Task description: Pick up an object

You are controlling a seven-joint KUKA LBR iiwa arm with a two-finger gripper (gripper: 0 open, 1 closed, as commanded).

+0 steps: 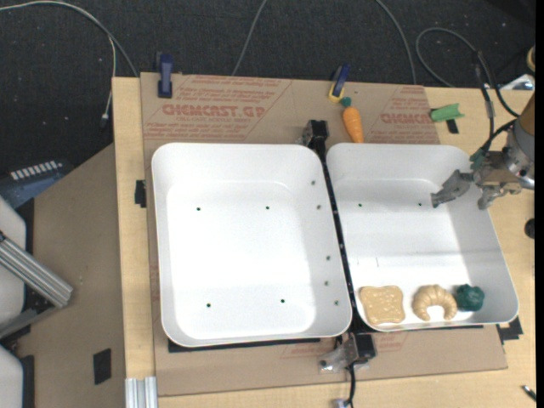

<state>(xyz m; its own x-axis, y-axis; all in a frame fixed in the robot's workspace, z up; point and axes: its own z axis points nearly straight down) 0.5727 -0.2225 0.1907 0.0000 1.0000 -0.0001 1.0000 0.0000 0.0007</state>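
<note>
1. Near rim of right bin (484,253), abt 5 o'clock of frame: 3 items in a row – 1 tan flat toast-like piece (382,304), 1 croissant (434,302), 1 dark green lump (469,296), shape hard to make out.
2. Left bin (170,228): 2 bins total, side by side.
3. Gripper (467,190) at 3 o'clock over right bin, arm cut off by frame edge; fingers spread, nothing between them.
4. Far, 12–1 o'clock: 1 carrot (353,124) on cardboard outside bins.

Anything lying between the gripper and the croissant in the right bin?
No. In the camera view, bare white bin floor separates the gripper from the croissant at the bin's near edge.
</note>
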